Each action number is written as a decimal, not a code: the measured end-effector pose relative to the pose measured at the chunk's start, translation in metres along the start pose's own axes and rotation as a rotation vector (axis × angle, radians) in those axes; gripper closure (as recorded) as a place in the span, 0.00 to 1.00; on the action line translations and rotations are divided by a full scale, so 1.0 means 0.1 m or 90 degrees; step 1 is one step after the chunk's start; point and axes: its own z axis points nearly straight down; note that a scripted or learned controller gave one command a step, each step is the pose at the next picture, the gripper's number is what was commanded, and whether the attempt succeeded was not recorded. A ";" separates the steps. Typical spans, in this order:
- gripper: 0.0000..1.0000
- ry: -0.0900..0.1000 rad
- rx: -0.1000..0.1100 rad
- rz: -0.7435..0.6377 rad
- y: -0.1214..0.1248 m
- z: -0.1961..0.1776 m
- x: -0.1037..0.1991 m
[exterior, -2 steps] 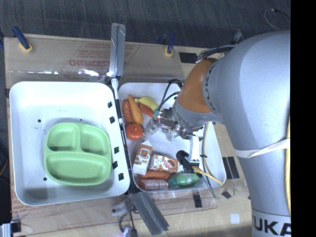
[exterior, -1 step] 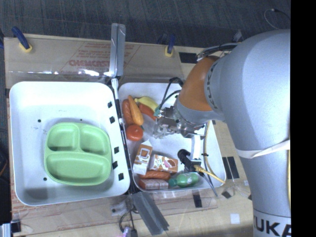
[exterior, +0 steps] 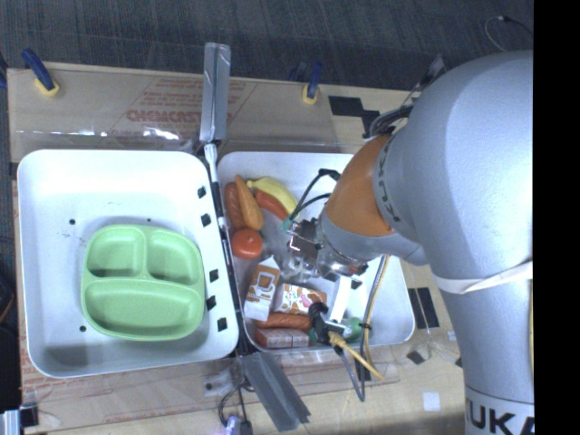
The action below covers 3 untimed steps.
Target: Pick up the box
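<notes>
- A grey KUKA arm [exterior: 471,216] with an orange band [exterior: 358,198] above its wrist reaches in from the right over the right bin [exterior: 394,329], one of two shallow white bins set side by side on the bench.
- The gripper [exterior: 304,265] hangs low over the middle of that bin, just right of a small box [exterior: 264,290] with brown and white printing; whether the jaws are wide, narrow or closed on anything cannot be told from this slanted overhead view, as the wrist and cables hide them.
- The box lies in the near-left part of the right bin, close to the wall shared with the left bin, touching a second printed packet [exterior: 299,298] on its right.
- A red tomato [exterior: 246,243] sits just beyond the box, with an orange sausage-shaped piece [exterior: 246,205] and a yellow banana [exterior: 275,190] farther back.
- More reddish-brown toy food [exterior: 281,336] lies along the bin's near edge.
- The left bin [exterior: 54,179] holds a light green divided plate [exterior: 143,281] with three compartments, resting flat near its centre.
- Blue clamps [exterior: 41,72] pin a cardboard sheet [exterior: 136,98] at the far side of the bench.
</notes>
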 end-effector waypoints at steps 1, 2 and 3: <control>1.00 0.001 -0.003 -0.017 -0.22 -1.01 0.75; 1.00 0.000 -0.001 -0.022 -0.22 -1.11 0.76; 1.00 -0.001 0.001 -0.027 -0.22 -1.20 0.77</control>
